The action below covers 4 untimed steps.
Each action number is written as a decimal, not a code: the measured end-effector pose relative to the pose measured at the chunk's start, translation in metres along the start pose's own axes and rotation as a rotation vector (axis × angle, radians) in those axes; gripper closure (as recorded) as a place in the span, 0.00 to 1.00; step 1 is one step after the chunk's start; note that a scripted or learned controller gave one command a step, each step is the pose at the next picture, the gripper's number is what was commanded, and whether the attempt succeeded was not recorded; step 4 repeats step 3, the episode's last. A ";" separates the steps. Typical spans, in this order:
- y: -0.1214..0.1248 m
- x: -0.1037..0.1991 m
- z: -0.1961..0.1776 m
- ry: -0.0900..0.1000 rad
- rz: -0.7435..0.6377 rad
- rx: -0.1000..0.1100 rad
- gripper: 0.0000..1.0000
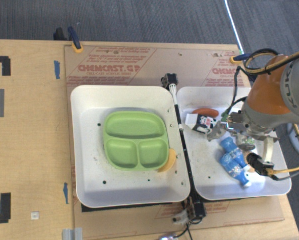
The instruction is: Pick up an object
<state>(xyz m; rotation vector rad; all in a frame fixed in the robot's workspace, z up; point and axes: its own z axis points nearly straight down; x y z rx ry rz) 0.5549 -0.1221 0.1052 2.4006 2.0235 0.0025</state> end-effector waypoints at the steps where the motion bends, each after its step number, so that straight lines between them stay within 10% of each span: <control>1: -0.010 -0.028 0.019 0.002 -0.587 0.002 0.00; 2: -0.008 -0.027 0.008 0.000 -0.587 -0.004 1.00; 3: -0.069 0.025 -0.080 0.001 -0.513 0.001 1.00; 4: -0.069 0.025 -0.080 0.001 -0.513 0.001 1.00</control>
